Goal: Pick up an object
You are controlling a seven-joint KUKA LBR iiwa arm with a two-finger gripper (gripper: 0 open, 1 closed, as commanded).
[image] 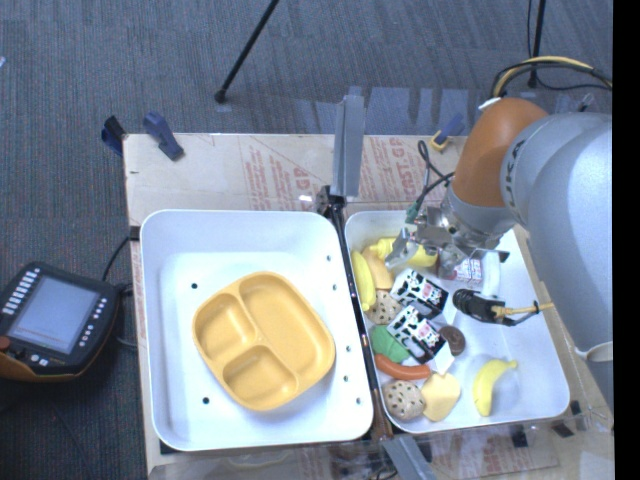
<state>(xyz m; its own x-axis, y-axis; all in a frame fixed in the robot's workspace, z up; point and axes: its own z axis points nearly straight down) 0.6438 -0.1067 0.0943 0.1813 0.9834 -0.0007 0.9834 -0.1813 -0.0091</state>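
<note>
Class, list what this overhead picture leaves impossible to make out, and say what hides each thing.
- Gripper: its fingers, camera view, masked by the wrist and cables above the right bin.
- Items under the arm at the right bin's far end: covered by the grey arm.
- Cow-patterned boxes: print too small to read.
- Pendant screen: too small and blurred to read.
</note>
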